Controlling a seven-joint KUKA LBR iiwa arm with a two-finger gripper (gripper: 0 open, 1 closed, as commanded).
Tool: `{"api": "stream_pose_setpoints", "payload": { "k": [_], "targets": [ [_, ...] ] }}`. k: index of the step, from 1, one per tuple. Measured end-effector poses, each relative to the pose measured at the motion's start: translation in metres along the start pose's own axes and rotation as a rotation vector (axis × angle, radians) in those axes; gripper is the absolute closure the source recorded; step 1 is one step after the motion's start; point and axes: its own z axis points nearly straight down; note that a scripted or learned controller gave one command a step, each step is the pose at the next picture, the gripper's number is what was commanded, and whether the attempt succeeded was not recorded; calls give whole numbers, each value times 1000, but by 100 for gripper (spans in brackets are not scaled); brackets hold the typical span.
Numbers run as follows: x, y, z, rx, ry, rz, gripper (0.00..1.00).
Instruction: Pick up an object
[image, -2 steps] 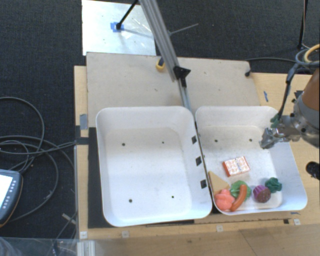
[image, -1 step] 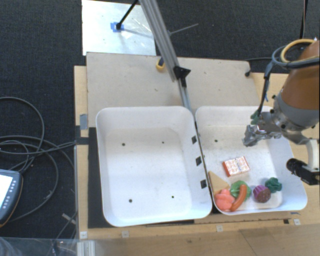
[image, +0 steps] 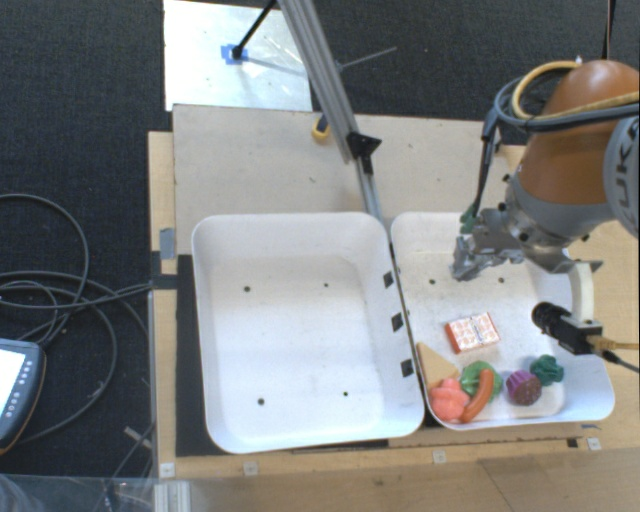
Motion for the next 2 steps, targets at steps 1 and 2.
{"api": "stream_pose_setpoints", "payload": {
  "k": [1,2],
  "targets": [
    [58,22,14,1,0,-1,100],
    [104,45,16,1,0,1,100]
  ]
}}
